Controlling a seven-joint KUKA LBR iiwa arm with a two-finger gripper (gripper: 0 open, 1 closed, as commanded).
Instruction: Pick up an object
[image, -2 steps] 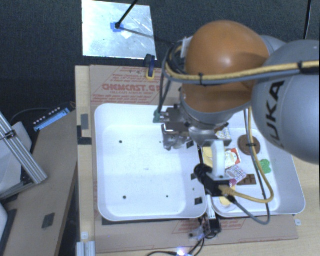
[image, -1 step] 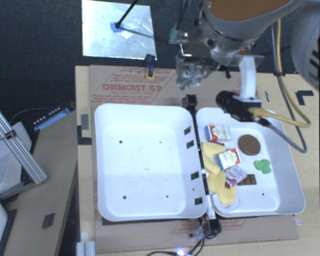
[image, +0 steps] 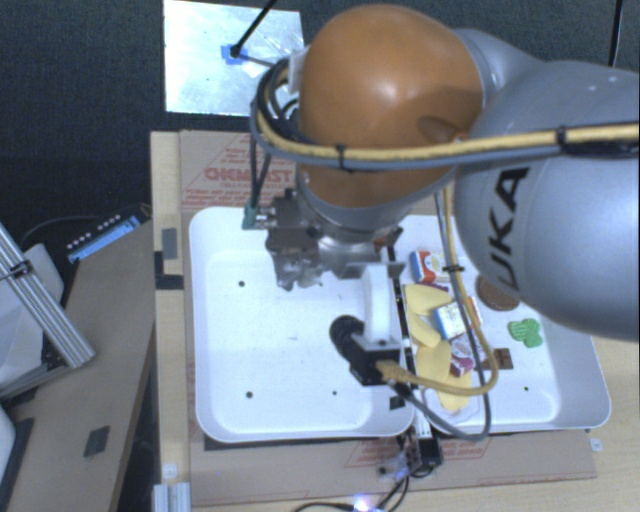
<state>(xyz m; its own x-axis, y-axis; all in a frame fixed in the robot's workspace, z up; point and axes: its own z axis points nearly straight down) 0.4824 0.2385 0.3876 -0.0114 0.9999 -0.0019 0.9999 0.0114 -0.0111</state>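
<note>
the grey arm (image: 520, 190) with its orange band (image: 385, 95) reaches in over the two white bins. its gripper (image: 295, 262) hangs low over the far part of the left bin (image: 250, 400), close to the wall (image: 392, 300) between the bins. how the gripper stands cannot be told, because the wrist hides it. the objects lie in the right bin (image: 570, 395), just past that wall: a yellow piece (image: 428, 302), a small blue and white box (image: 450, 320), a green piece (image: 525, 332), a red and white packet (image: 426, 265).
</note>
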